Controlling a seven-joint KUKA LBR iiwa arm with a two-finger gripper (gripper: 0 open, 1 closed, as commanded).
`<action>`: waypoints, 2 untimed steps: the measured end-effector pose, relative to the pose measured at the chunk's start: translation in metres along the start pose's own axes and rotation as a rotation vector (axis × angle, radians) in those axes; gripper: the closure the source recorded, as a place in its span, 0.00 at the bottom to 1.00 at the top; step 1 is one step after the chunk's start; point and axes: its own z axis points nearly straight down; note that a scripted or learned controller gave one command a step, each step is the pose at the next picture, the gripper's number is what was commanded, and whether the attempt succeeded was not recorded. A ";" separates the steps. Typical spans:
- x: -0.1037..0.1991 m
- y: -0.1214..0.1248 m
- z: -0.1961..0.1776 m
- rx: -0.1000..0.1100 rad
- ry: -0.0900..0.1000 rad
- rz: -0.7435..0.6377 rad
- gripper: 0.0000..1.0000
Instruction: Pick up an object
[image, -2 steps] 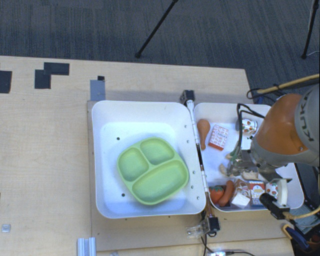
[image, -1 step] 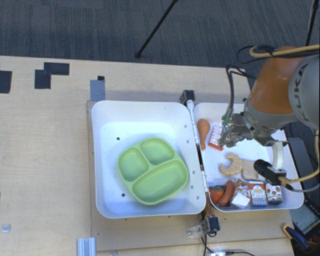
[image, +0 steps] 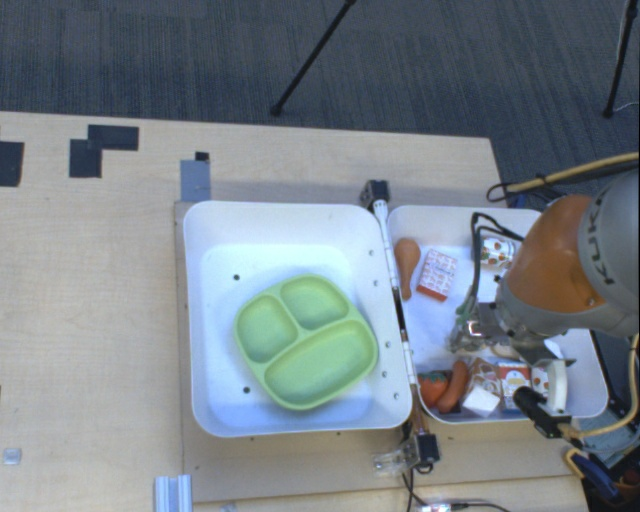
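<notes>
Presently, item by item, from largest down:

Counter (image: 90, 330): pale wood, bearing two shallow white bins side by side.

Left bin (image: 200, 300): holds one green divided plate (image: 305, 340), three compartments, lying flat and nothing on it.

Right bin (image: 440, 320): holds the clutter from which one object is to be taken.

Arm (image: 570, 270): grey with orange band, reaching in over the right bin; the tool (image: 478, 335) sits low among the objects at the bin's near middle. Whether it is wide, narrow or holding anything cannot be told from this angle.

Red-and-white carton (image: 436, 274): far part of the right bin, beside an orange carrot-like piece (image: 407, 255).

Sausage-like piece (image: 455, 385), white block (image: 481, 401), printed packet (image: 508, 378): near wall, just under the tool.

Step judged: descent to grasp, not yet a lift. Next move calls for closing on one piece, then rising clear of its neighbours
</notes>
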 end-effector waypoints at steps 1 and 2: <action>0.063 0.050 -0.125 0.006 0.002 -0.001 1.00; -0.005 -0.009 -0.158 0.008 0.000 0.000 1.00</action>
